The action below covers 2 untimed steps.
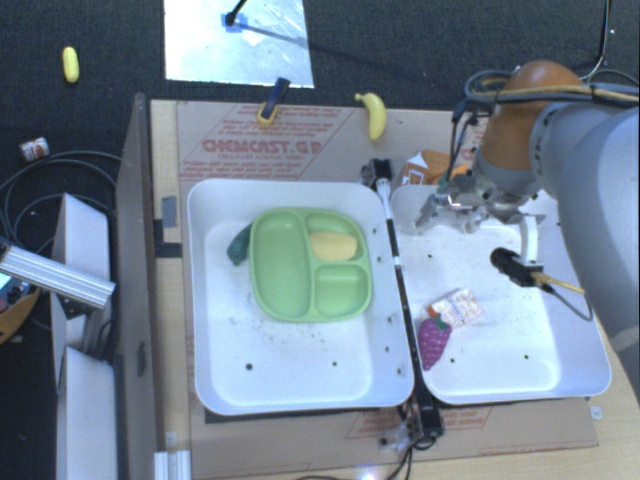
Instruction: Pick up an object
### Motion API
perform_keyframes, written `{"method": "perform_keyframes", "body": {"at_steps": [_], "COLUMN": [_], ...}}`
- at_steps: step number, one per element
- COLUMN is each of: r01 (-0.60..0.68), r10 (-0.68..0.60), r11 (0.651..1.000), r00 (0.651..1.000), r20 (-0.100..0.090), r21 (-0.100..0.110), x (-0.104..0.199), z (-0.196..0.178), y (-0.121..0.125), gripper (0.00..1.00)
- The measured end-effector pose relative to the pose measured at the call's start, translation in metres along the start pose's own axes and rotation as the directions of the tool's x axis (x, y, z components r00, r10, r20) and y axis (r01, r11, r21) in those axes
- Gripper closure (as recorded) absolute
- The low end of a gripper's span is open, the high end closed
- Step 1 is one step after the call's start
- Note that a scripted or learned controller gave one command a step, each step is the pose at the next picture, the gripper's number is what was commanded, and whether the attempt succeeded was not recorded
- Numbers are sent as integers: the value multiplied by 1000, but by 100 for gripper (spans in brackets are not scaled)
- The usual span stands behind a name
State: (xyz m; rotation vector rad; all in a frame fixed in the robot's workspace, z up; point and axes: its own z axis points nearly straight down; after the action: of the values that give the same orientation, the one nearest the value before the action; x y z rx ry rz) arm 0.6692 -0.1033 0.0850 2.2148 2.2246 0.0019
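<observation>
purple grapes (433, 341) lying front-left in the right bin (520, 368), small packet (458, 309) just beside | gripper (440, 213) hanging over that bin's back part, well apart from both, open or closed cannot be told | left bin (290, 378) holding a green plate (285, 268) | banana (374, 115) lying on cardboard (260, 143) behind | dark carpet (80, 8) surrounding

Left bin (230, 368) & right bin (520, 368) are being seen as plain white. Plate (290, 268) is being shown in light green, food piece (333, 245) in pale yellow. Grapes (433, 340) are being seen as purple, packet (458, 310) as white w/ red print, banana (375, 115) as yellow.
</observation>
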Motion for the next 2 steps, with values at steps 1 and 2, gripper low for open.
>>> {"method": "perform_keyframes", "body": {"at_steps": [1, 2], "r01": [2, -5], "r10": [-2, 5], "r11": [1000, 1000], "r00": [1000, 1000], "r20": [0, 1], "r21": [0, -1], "x": [12, -13], "z": [0, -1], "y": [0, 0], "gripper": [0, 0]}}
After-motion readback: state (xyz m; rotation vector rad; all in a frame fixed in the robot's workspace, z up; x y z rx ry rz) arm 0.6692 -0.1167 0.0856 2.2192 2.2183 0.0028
